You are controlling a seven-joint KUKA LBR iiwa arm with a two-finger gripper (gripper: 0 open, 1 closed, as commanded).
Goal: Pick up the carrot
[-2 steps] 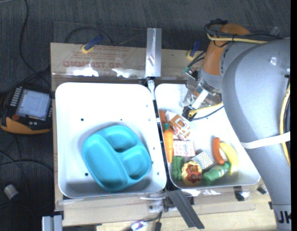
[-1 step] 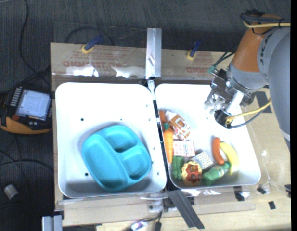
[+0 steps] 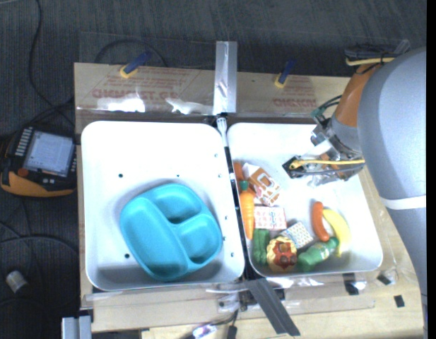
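Carrot [image 3: 246,214] lies lengthwise against the right bin's [image 3: 302,134] left wall. Gripper [image 3: 292,167] hovers far-right of it, fingers near-closed, empty. I'd open, align across the carrot, descend clear of the wall.

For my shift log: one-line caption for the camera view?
Gripper above right bin; orange carrot lies by its left wall.

"Where's the carrot?"

"Carrot [image 3: 246,214]: orange, slim, lying lengthwise near-to-far, hard against the left wall of the right bin [image 3: 274,136]."

"Is it buried?"

"No, on top, green toys at its near end."
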